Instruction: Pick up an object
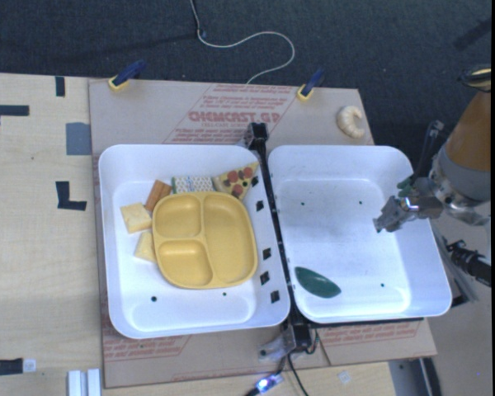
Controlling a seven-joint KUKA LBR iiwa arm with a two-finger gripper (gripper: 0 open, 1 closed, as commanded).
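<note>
Right, the arm is in from the right, its end effector (393, 217) over the right bin (346, 159), near that bin's right wall, and from here I cannot tell how it is set. The nearest candidate is the dark green piece (318, 283) lying flat on the right bin's floor by the front wall, well apart from the end effector. It looks thin, light and probably smooth, so I'd guess it could slide away; a pinch across its narrow middle seems safest. Over in the left bin (115, 221) sits a yellow divided plate (205, 239) with small food-like pieces (136, 218) tucked round its back and left edges, awkward to grab
</note>
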